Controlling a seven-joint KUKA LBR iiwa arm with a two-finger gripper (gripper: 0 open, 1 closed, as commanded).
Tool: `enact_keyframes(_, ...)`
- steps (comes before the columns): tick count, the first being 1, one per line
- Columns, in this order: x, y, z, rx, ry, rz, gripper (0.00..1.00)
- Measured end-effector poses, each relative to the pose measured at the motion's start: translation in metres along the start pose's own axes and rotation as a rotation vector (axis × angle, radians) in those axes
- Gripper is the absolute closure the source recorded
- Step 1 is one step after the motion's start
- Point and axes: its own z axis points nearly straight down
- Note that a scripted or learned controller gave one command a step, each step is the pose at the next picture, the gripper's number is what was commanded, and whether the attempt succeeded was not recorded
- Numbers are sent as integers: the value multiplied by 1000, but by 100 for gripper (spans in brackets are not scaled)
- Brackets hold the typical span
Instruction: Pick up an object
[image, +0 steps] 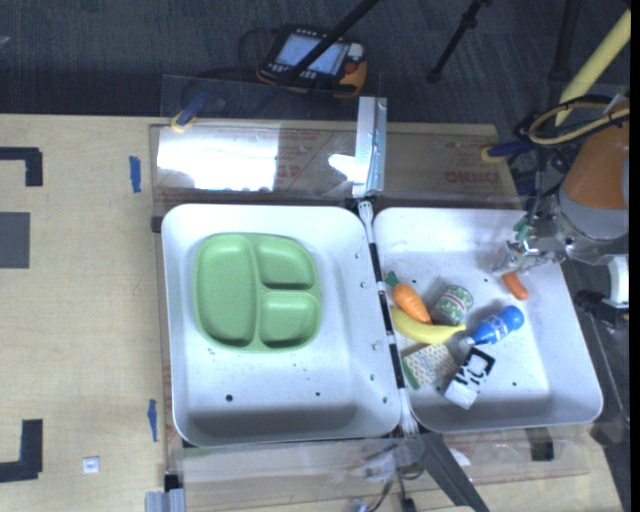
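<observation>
green divided tray (258, 290) | in left bin (190, 380) | handheld device (310, 58) beyond bench

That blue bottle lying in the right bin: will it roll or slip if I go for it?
The blue bottle lies on its side and looks rounded, so a push would probably roll it. Its glossy surface may slip in a shallow pinch. The banana beside its capped end might stop it rolling that way.
</observation>
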Motion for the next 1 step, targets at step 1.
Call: enact_keyframes(1, 40, 40, -82, 6, -4, -36, 100)
